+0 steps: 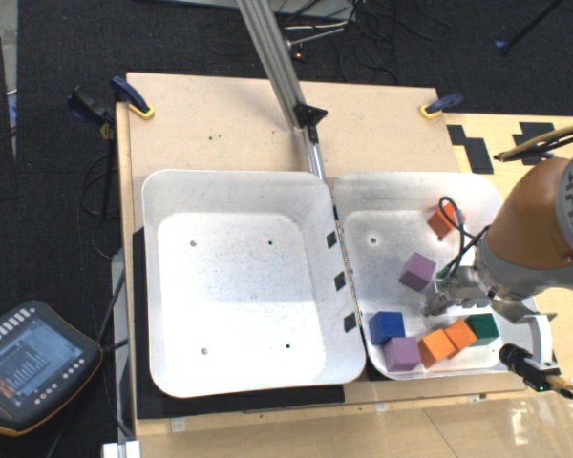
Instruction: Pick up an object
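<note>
The right bin (pixel 386 191) holds several small blocks. An orange block (pixel 443 222) lies near its far side and a purple block (pixel 417 271) near the middle. Along the near edge sit a blue block (pixel 386 327), a second purple block (pixel 401 353), a second orange block (pixel 440 343) and a green block (pixel 481 330). My gripper (pixel 439 300) hangs low over the bin's right half, between the middle purple block and the orange and green blocks. The wrist hides what lies directly under it.
The left bin (pixel 155 198) stands beside the right one, their rims meeting at the centre. A slanted metal pole (pixel 275 55) runs down to the bins' far junction. Clamps (pixel 134 98) (pixel 441 105) sit at the bench's far corners. A control pendant (pixel 29 365) lies off the bench at lower left.
</note>
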`<state>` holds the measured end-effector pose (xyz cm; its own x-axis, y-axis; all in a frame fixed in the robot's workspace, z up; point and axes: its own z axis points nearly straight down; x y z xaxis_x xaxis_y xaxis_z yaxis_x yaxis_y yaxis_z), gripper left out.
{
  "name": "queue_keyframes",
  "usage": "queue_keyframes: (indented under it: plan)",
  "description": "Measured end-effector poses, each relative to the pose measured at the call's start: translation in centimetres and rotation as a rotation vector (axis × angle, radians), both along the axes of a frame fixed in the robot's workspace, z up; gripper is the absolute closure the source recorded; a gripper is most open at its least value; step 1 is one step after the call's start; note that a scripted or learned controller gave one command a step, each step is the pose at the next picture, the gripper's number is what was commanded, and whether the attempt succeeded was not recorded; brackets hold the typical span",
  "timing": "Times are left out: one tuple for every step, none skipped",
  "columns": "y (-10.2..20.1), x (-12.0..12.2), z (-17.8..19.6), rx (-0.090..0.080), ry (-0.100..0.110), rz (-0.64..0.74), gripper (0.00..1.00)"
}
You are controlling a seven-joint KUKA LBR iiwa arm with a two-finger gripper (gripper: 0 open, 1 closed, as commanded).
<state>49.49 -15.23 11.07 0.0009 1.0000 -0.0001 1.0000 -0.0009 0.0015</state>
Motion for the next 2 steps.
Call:
queue_keyframes:
  plan:
    - [-1.0, 0.4, 4.8, -0.002, -0.004, 0.002, 1.0]
    - [-0.6, 1.2, 9.4, -0.002, -0.006, 0.005, 1.0]
